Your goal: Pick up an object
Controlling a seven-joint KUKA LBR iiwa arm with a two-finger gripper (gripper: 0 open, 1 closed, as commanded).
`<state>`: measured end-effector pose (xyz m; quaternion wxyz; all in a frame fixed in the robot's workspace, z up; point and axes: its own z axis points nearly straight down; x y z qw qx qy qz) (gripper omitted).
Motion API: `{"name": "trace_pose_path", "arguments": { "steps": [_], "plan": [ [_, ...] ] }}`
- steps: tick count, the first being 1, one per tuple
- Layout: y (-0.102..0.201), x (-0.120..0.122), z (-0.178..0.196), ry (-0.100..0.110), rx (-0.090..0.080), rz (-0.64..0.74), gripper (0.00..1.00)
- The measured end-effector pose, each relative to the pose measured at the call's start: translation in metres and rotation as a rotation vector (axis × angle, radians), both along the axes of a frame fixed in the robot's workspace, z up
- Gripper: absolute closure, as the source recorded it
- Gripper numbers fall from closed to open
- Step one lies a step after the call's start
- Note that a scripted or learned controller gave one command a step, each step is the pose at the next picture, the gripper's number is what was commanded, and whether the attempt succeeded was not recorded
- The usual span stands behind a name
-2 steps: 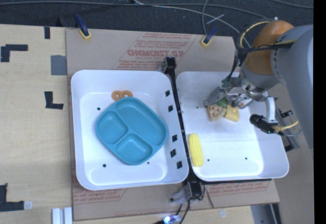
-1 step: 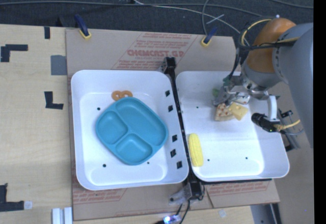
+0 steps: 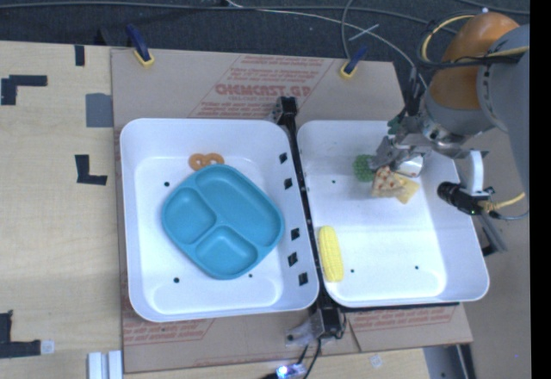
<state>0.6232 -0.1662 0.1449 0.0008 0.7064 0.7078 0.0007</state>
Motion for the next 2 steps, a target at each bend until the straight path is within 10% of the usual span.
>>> {"name": "trace_pose_path", "arguments": {
  "steps": [2],
  "plan": [
    [-0.0016,-0.0034,0.0644,0.002,0.0,0.0,1.0]
  ]
}}
